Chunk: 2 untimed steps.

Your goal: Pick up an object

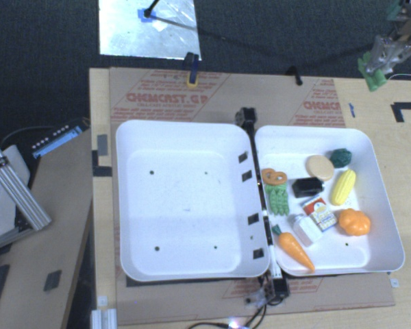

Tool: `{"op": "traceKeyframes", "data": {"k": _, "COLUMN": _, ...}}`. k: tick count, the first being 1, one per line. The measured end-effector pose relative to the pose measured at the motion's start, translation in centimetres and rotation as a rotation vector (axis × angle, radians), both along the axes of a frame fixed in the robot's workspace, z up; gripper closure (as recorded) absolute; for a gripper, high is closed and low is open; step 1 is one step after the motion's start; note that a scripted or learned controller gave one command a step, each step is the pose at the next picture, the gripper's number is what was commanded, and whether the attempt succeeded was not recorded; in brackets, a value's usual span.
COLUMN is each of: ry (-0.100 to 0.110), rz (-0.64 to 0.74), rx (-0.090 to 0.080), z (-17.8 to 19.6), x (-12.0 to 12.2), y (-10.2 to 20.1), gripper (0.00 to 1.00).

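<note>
Jaws first: we see the gripper (382, 59) hanging beyond the table's far right corner, well apart from both bins, with nothing visibly held or touched; at this size we cannot tell how it is set.

No object is specified, so we judge among the toy foods crowded in the right bin (383, 252), toward the table's right edge. They look like light, hard plastic, probably slick. The corn cob (342, 186) seems a fair choice: long and ridged, best pinched across its middle. The orange pumpkin (354, 221) is rounder and may slip. The carrot (296, 249) lies close against the bin's inner wall, leaving little room.
</note>
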State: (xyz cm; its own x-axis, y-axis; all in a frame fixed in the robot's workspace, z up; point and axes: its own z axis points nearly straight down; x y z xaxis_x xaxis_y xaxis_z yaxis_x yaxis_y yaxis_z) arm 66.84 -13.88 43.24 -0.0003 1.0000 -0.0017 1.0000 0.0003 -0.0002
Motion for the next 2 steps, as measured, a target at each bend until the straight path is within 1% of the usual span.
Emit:
{"op": "traceKeyframes", "data": {"k": 1, "ry": -0.011, "rz": 0.001, "rx": -0.002, "z": 8.0, "x": 0.0, "y": -1.4, "gripper": 1.0}}
{"op": "traceKeyframes", "data": {"k": 2, "ry": 0.003, "rz": -0.001, "rx": 0.002, "z": 0.6, "x": 0.0, "y": -4.0, "gripper": 1.0}}
